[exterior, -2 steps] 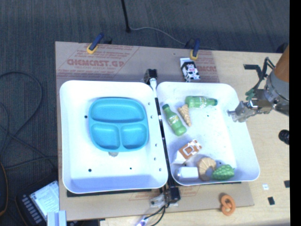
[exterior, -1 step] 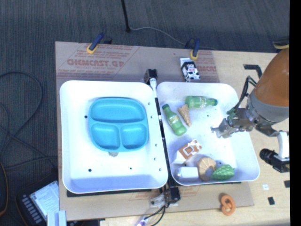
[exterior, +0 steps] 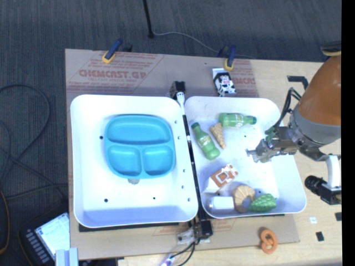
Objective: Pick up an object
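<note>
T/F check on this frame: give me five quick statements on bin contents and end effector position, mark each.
1. The blue tray lies in the left bin. True.
2. Two green bottles lie in the right bin. True.
3. The end effector hangs over the left bin. False: it is over the right bin.
4. The orange pretzel lies inside the right bin. False: it lies on the bench in front of it.
5. The tray holds a bottle. False: both bottles are in the right bin.
</note>
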Tool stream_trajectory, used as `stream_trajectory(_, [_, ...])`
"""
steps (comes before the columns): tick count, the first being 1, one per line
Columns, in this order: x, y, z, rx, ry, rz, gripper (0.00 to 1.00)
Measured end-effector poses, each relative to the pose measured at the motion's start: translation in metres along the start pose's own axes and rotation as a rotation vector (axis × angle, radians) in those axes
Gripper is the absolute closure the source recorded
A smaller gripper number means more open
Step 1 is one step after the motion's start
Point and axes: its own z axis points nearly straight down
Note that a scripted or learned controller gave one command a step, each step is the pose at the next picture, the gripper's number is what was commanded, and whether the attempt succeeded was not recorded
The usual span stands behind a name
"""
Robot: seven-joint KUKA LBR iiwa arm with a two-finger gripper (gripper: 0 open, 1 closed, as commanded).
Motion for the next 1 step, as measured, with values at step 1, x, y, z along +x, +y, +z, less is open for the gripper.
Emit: stream_trajectory(1, [0.0071, -0.0017, 0.0061, 0.001, -0.001, 0.001, 1.0])
